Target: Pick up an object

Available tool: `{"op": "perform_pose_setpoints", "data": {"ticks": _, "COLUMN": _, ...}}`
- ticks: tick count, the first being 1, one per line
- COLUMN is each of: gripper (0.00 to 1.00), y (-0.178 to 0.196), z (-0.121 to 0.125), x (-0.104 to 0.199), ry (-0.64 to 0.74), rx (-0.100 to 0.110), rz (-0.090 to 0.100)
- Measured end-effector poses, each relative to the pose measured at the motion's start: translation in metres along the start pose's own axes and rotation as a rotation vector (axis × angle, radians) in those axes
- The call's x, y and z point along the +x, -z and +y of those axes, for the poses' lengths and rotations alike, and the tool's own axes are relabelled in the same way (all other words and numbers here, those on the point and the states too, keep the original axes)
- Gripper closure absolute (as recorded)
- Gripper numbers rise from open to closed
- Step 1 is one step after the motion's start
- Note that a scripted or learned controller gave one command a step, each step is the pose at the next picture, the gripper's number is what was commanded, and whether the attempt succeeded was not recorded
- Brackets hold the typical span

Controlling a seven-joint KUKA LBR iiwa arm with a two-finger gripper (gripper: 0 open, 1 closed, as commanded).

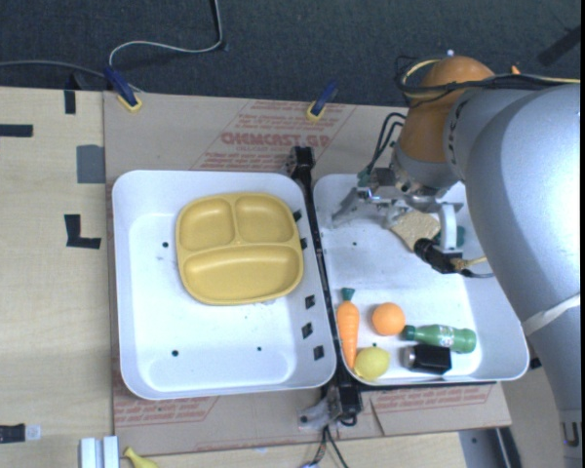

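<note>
a: where's your tool (402,208) right now?

b: upper middle of the right bin (487,310), low over a tan, flat piece (416,226) beside the wrist. you can't tell from here whether it's open or closed.

a: and the pickable things?

b: clustered along the bin's lower edge — a carrot (347,328), an orange (388,319), a lemon (371,363), a green bottle (443,336) and a black block (430,359). the yellow divided plate (240,245) sits in the left bin (146,291).

a: what could spoil it?

b: your tool is well apart from that cluster. the tan piece looks thin, so a closing grip may skate over it — and the packed fruit could roll.
</note>
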State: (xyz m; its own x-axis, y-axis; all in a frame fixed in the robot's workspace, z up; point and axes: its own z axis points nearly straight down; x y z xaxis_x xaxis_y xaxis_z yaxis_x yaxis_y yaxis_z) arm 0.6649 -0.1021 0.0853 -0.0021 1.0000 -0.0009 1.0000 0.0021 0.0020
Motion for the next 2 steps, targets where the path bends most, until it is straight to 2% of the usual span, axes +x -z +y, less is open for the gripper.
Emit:
{"op": "perform_pose_setpoints", "data": {"ticks": 1, "gripper": 0.00, "y": 0.001, "z": -0.026, "x": -0.034, "ry": -0.002, "rx": -0.001, "rz": -0.002}}
{"op": "perform_pose_setpoints", "data": {"ticks": 2, "gripper": 1.00, "y": 0.012, "z": -0.026, "x": -0.034, "ry": -0.001, "rx": -0.002, "rz": -0.003}}
